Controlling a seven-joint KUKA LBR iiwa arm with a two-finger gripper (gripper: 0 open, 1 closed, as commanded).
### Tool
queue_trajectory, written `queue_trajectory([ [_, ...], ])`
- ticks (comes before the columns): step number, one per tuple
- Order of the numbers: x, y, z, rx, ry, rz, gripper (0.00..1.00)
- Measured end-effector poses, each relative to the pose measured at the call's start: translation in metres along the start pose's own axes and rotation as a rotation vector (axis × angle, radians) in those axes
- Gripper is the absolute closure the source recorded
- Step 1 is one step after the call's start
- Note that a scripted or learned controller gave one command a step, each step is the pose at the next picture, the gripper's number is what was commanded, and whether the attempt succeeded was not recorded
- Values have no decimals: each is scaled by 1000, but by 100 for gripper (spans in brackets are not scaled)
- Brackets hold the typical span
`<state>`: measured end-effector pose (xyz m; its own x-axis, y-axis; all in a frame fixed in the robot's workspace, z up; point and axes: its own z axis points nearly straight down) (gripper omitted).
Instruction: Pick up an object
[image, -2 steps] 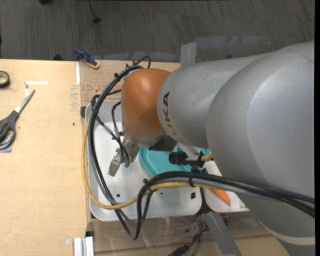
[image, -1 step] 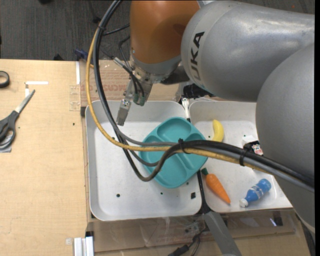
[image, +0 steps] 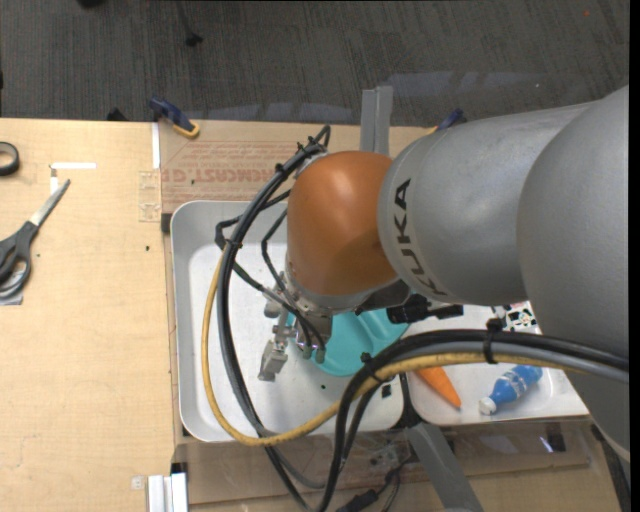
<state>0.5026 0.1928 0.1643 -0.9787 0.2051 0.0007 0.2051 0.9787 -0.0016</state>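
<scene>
Scissors, tape roll on wooden bench.

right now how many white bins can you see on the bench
2. The left bin lies under the arm's wrist, with a teal object in it. The right bin holds an orange object and a blue bottle; the arm may hide more.

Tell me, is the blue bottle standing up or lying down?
Lying down. The blue bottle rests on its side in the right bin, its white cap pointing left toward the orange carrot-shaped thing.
</scene>
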Motion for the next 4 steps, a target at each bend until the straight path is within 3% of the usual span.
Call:
queue_trajectory([
  [1,32,29,65,-1,0,-416,0],
  [2,-36,4,-118,-2,-7,-505,0],
  [3,-5,25,36,-1,-2,-321,0],
  [4,-69,50,72,0,-3,547,0],
])
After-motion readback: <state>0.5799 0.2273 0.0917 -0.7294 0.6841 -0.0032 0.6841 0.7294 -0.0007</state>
